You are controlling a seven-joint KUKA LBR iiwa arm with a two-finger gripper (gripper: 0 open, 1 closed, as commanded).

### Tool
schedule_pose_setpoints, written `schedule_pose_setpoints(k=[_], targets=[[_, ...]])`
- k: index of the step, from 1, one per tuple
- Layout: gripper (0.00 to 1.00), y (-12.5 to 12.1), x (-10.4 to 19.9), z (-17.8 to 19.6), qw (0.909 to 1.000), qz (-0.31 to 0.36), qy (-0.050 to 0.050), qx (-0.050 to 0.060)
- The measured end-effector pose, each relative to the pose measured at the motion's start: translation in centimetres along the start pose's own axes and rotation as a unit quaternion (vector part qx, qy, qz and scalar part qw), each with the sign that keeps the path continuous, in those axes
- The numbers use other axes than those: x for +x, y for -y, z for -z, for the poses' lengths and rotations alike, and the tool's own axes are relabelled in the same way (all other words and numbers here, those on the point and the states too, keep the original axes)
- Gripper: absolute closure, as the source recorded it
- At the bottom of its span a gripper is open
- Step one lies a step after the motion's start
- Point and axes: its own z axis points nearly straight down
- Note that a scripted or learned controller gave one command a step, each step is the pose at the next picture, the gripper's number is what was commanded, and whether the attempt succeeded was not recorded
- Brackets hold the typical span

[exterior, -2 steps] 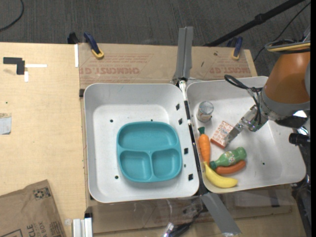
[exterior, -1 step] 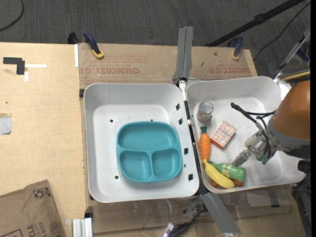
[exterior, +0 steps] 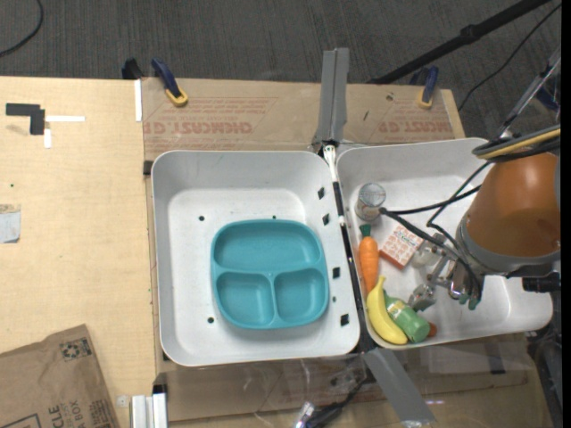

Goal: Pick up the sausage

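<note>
Sausage (exterior: 430, 330) lies just below gripper (exterior: 425, 296).

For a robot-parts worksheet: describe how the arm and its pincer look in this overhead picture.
A bulky rounded orange band sits above a grey wrist section. Thin black cables trail across the white bin. The small metallic pincer shows silvery brackets, with a green-tipped part nearby.

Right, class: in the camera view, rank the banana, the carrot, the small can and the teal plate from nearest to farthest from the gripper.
Measured from the gripper in the right bin:
1. Banana, to its left in the view, at the bin's near edge.
2. Carrot, farther left, by the divider.
3. Small can, up near the bin's back.
4. Teal plate, over in the left bin.
</note>
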Motion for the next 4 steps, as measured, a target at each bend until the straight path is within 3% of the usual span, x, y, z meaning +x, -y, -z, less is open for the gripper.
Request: schedule_pose_setpoints(k=[1, 2, 3, 4], targets=[[0.00, 0.6, -0.1, -0.2, 0.9651, -0.262, -0.006, -0.001], [0.00, 0.3, 0.0, -0.1, 0.9393, -0.343, -0.005, 0.000], [0.00, -1.2, 0.6, -0.1, 0.8392, -0.544, -0.003, 0.001], [0.00, 3.1, -0.5, 4.7, 0.7785, -0.627, -0.010, 0.013]])
